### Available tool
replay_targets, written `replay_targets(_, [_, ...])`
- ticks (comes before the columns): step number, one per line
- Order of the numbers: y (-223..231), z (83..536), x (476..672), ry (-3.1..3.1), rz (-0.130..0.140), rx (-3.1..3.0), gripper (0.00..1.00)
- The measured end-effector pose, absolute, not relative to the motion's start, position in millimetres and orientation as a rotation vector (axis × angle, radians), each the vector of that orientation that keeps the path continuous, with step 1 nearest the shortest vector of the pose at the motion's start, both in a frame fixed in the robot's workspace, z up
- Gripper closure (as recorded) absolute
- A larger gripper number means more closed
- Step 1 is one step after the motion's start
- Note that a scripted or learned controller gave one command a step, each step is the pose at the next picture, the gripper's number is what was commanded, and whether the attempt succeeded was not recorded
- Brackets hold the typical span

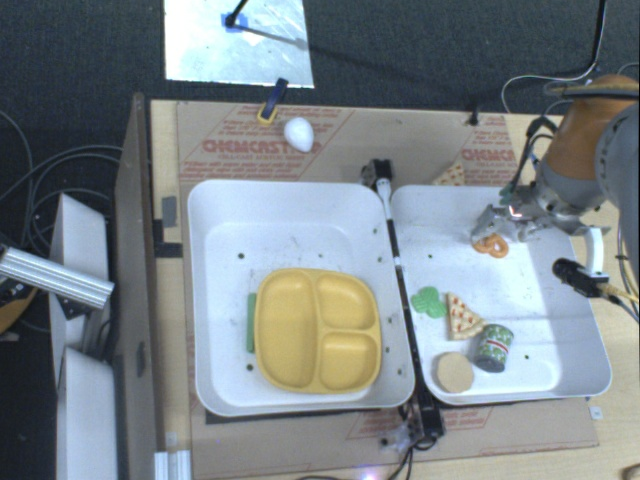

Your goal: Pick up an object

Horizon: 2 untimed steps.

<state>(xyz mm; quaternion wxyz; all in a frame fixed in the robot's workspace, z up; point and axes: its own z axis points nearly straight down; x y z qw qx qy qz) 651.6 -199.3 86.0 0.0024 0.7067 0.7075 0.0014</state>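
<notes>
the arm is seen reaching in from the right, its grey body bent downward and its orange band set just above the wrist. the wrist is tilted toward the left and lowered. the gripper is carried at the arm's far left end, well below and to the left of the orange band, with its tip pointed down and leftward. the state of its tip cannot be made out from this slant.
</notes>
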Motion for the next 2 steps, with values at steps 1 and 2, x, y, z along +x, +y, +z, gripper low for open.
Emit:
replay_targets(1, [-199, 97, 652.0, 2.219, 0.007, 2.214, 1.0])
replay_targets(2, [-208, 215, 623.1, 2.213, 0.009, 2.213, 1.0])
